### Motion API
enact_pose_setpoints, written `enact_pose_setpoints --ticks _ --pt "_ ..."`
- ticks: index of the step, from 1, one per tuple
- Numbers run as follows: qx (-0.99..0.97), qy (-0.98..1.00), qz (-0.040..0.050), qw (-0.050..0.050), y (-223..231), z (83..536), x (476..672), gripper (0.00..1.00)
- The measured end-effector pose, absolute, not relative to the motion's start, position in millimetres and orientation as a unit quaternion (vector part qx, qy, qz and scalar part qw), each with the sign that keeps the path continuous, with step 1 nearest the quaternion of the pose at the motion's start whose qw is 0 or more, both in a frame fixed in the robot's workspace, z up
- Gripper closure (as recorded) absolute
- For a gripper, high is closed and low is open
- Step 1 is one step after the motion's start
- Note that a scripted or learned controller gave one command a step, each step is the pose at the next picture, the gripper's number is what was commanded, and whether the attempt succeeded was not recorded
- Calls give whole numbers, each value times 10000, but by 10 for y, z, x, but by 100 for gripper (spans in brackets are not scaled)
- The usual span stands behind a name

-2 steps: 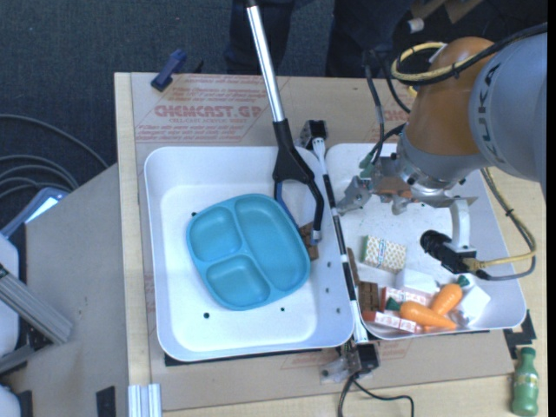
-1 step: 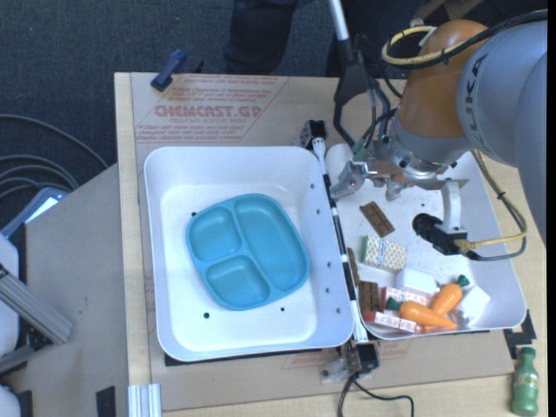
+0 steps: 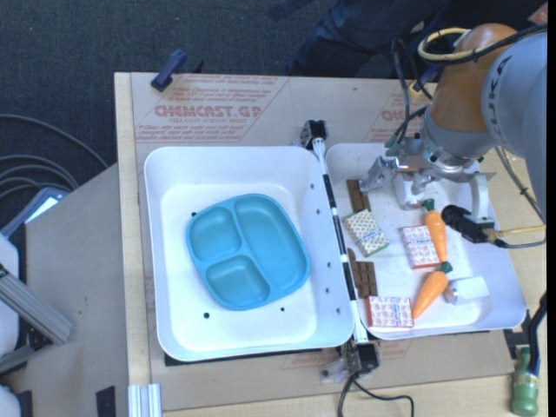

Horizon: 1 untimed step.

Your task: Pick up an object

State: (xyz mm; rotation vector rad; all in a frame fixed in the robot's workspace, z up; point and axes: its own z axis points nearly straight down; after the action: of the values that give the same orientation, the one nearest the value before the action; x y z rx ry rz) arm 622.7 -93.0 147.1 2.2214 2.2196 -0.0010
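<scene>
The bench (image 3: 217, 111) is a flat board with red lettering, bearing two shallow glossy white bins. The left bin (image 3: 165, 233) holds one smooth blue plate (image 3: 248, 250) with three compartments, lying in its middle. The right bin (image 3: 495, 307) holds two tapered orange carrots (image 3: 437, 233), two dark chocolate bars (image 3: 363, 278) along its left edge, and three small patterned packets (image 3: 420, 247). The grey arm (image 3: 486, 85) with its orange band reaches over the right bin's far edge; the gripper (image 3: 408, 181) hangs above that corner, and whether it is clenched cannot be told.
</scene>
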Motion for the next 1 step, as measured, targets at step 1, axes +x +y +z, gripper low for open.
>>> enact_pose_setpoints --ticks 1 --pt "7068 7074 3 2 -910 962 6320 0"
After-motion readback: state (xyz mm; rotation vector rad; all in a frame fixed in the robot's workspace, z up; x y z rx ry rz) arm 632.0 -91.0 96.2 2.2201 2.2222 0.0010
